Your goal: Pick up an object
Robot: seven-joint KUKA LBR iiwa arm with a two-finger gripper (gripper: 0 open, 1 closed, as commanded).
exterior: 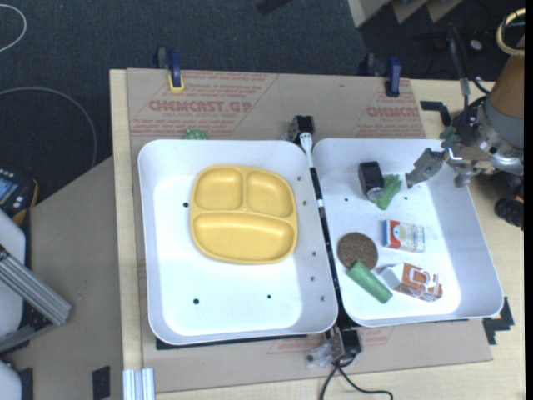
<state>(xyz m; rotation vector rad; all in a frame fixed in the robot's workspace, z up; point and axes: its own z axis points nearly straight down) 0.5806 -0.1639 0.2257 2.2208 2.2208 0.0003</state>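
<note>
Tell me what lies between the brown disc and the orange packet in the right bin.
A green stick, seen in the camera view, lies slantwise between the brown disc and the orange packet.

- I see the arm (508, 115) reaching in over the far right corner of the right-hand bin (475, 215), its orange band above the grey wrist.
- My gripper (423, 170) hangs above that bin's far end, tilted toward the bin's middle.

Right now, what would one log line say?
grey two-finger gripper: over right white bin, beside green cylinder | holding: nothing visible | yellow divided plate: left white bin
</note>
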